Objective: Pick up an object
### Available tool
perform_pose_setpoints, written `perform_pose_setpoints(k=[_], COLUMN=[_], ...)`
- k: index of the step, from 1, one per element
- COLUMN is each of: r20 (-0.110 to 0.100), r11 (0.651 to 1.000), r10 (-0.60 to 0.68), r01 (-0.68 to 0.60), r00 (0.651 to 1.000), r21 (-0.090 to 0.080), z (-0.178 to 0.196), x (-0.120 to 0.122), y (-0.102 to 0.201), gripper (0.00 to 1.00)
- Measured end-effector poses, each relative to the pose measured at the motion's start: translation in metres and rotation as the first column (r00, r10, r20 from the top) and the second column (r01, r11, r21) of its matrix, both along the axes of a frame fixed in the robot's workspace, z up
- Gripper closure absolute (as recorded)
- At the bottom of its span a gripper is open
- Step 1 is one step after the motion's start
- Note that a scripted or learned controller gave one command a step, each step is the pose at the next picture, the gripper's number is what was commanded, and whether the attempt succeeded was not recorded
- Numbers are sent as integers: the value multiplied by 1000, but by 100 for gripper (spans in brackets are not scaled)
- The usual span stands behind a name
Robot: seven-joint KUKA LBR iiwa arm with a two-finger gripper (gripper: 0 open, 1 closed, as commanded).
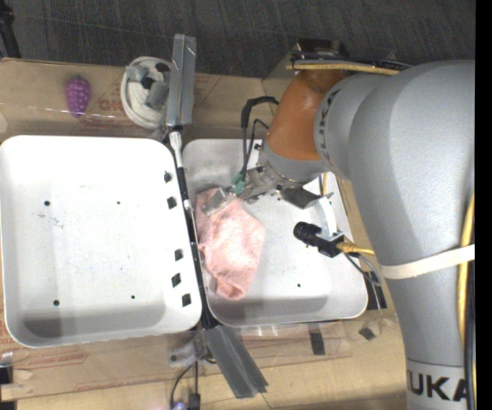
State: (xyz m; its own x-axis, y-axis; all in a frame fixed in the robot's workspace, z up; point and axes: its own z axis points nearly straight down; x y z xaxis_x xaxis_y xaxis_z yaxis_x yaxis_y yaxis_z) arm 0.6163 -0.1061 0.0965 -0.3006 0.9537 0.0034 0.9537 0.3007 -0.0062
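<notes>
Bright overhead light, soft shadows, slightly grainy, mild blur

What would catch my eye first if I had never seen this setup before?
The big grey arm with its orange band looms over the right bin, its gripper down at a crumpled pink cloth. Behind the left bin, a small purple object sits on the bench.

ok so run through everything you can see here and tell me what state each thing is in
Pink cloth: crumpled, lying in the right bin against its left wall.
Gripper: down in the right bin at the cloth's top edge.
Left bin: flat on the bench.
Purple object: on the bench behind the left bin.
White cord coil: beside it.
</notes>
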Motion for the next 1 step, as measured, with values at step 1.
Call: perform_pose_setpoints(k=[1], r20=[5], r11=[998], r10=[-63], r01=[63], r00=[998], r21=[-1], z=[-5], x=[33], y=[4], gripper=[0])
